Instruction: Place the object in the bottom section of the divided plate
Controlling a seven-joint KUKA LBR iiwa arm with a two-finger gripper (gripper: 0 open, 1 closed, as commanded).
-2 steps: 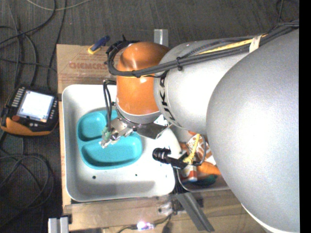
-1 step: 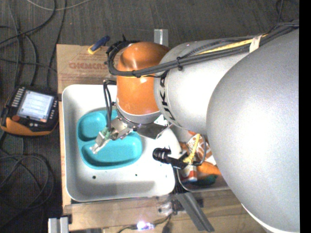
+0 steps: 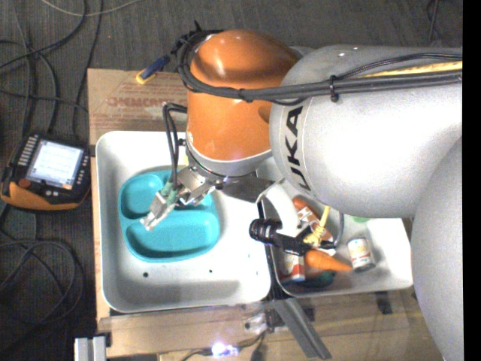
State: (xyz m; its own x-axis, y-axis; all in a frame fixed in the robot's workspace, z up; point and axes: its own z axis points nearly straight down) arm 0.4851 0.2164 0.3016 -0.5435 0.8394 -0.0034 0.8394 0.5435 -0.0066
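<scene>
Divided plate (image 3: 184, 239), turquoise, lies flat in the left bin (image 3: 135, 284), nearer that bin's left wall than its right one, with white floor showing around it. Its large bottom section is at the lower side of the view and a smaller section is at the plate's upper left; both show bare turquoise. The gripper (image 3: 158, 215) hangs over the plate's middle, about where the ridge between those two sections runs, its tip slanting toward the plate's left edge. Whether its jaws are spread or pressed together cannot be told from this angle. A small green bit (image 3: 172, 194) shows just above the tip (part of the tool or a held thing, it is too small to say). To the plate's right, the right bin (image 3: 383, 273) holds a carrot (image 3: 328, 262), a small can (image 3: 361, 253) and a labelled bottle (image 3: 304, 215), bunched together and well apart from the plate. To the plate's left, outside the bench, rests an orange-edged control pendant (image 3: 49, 170).
</scene>
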